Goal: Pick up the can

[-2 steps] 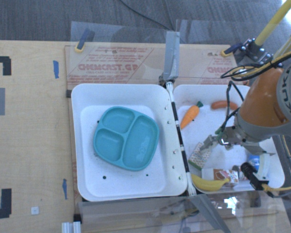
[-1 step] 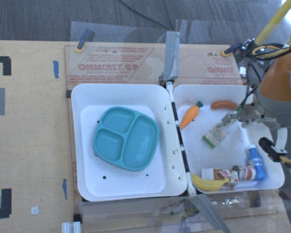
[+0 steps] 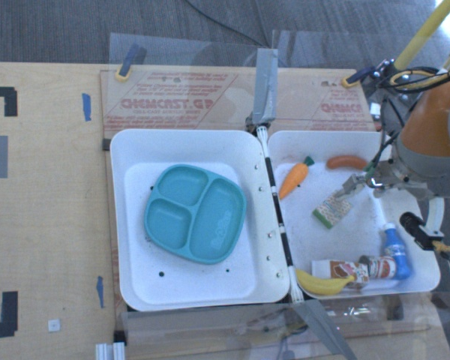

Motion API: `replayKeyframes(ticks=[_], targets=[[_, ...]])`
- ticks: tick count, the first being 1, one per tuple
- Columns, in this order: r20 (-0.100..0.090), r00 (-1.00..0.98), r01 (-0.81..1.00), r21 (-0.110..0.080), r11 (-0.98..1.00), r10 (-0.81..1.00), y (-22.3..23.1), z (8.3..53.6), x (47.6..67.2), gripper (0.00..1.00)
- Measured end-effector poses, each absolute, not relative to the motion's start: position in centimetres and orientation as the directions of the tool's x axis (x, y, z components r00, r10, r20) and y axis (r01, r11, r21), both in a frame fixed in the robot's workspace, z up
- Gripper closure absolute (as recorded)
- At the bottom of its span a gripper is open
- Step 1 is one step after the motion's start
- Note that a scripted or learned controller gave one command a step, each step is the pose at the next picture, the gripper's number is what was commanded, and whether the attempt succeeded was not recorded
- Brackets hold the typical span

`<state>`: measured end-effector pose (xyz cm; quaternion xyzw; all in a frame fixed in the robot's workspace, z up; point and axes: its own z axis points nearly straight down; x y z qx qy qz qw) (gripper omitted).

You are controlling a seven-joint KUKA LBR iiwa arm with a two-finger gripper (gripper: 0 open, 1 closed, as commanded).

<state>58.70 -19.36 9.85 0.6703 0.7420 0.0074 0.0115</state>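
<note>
Camera view, your inventory. Left bin (image 3: 127, 223): one teal divided plate (image 3: 195, 213), centred. Right bin (image 3: 309, 147): toy carrot (image 3: 293, 179) by the divider near the back edge; sausage (image 3: 347, 161) at the back edge; can (image 3: 334, 209) lying tilted mid-bin, its upper end between the fingers of the gripper (image 3: 357, 184), which pinch it. You will find a banana (image 3: 322, 283) at the front-left corner, a boxed tube (image 3: 345, 270) along the front edge, and a blue bottle (image 3: 395, 252) toward the front-right corner. The grey arm (image 3: 427, 137) comes in over the right edge.
</note>
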Motion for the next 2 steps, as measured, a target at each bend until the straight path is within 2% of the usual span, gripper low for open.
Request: replayKeyframes(ticks=[1, 2], targets=[[-0.006, 0.120, 0.993, 0.020, -0.120, 0.993, -17.5, 10.0, 59.3, 0.00], [0.000, 0.264, 0.964, 0.018, -0.264, 0.965, -11.1, 10.2, 61.0, 0.00]])
